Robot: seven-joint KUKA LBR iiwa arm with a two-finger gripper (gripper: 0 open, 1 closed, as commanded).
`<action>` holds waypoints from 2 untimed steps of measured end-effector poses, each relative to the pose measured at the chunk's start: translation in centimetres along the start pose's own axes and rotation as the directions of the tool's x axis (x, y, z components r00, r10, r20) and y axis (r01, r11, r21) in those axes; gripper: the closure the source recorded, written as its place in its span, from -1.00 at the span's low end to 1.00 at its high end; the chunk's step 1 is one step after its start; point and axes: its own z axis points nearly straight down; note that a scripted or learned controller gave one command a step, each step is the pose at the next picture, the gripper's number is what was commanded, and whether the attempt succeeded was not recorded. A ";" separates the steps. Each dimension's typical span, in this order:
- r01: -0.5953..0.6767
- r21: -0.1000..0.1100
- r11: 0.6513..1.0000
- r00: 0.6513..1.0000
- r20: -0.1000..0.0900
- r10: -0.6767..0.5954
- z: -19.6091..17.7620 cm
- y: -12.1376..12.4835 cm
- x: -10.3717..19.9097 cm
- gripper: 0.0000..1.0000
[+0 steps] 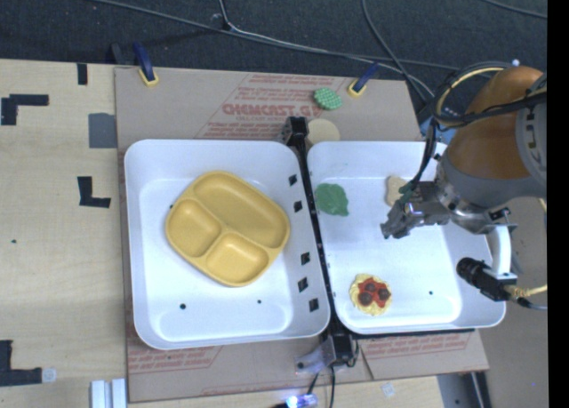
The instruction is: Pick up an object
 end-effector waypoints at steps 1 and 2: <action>0.005 0.004 1.000 1.000 -0.002 -0.005 -1.2 1.6 5.4 1.00; 0.004 0.007 1.000 1.000 -0.002 -0.004 -0.3 2.6 10.4 1.00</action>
